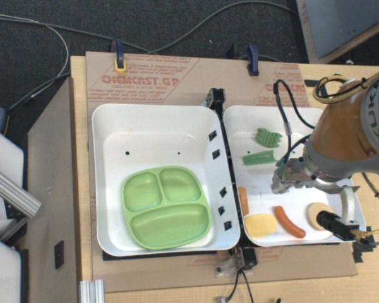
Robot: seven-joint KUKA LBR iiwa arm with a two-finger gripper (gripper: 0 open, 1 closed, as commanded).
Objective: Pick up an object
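Note:
The right bin [249, 115] holds several toy foods. A green leafy piece [268, 137] and a green pod [259, 158] lie near its back. An orange stick [243, 201] lies along the left wall, with a yellow piece [260, 225] at the front. A red sausage [290, 221] and a cream round piece [316, 214] lie to the front right. My gripper [282, 180] hangs over the bin's middle, just right of the green pod and behind the red sausage. The arm's orange band [344, 131] rises behind it.
The left bin [107, 169] holds a green divided plate [167, 206]. A black divider with clips [222, 163] runs between the bins. Cables [284, 106] loop over the right bin's back edge. Clamps [120, 54] sit on the cardboard behind.

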